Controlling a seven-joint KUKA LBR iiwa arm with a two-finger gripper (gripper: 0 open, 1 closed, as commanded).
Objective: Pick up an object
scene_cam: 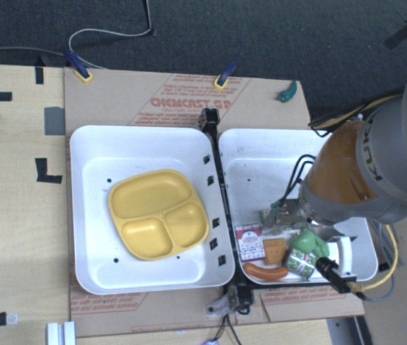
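From the camera view I am watching the arm (365, 167) reaching down into the right bin (261, 149), with its gripper (284, 218) hanging low among the clutter there. I cannot tell how it is set; the wrist and cables are hiding that part.

The objects I am choosing from are all crowding the near corner of the right bin: a red-and-white packet (249, 243), a tan cracker-like square (274, 249) just beside it, a hot dog (264, 271) lying along the near wall, and a green bottle (304, 253) tilting toward the arm. Relative to the gripper, the packet and square are lying just toward the camera, and the hot dog's long axis is running roughly left to right.

The yellow divided tray (159, 213) is sitting in the left bin (88, 192), well apart from the gripper.
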